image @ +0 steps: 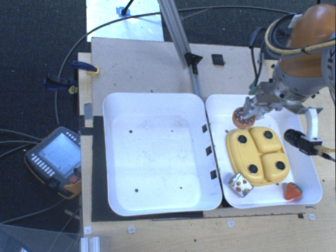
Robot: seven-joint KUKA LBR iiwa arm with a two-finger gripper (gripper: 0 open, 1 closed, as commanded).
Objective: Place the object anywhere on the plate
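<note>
A yellow plate with three compartments lies in the right bin. Just beyond the plate's far left corner sits a small round brown object, like a doughnut. My gripper comes in from the right and is directly over this brown object, covering its upper edge. The object looks to be at the level of the bin floor, off the plate.
A white cube with coloured spots lies at the plate's near left corner. A red strawberry-like piece rests in the bin's near right corner. The left bin adjoins the right one. A metal pole rises behind the bins.
</note>
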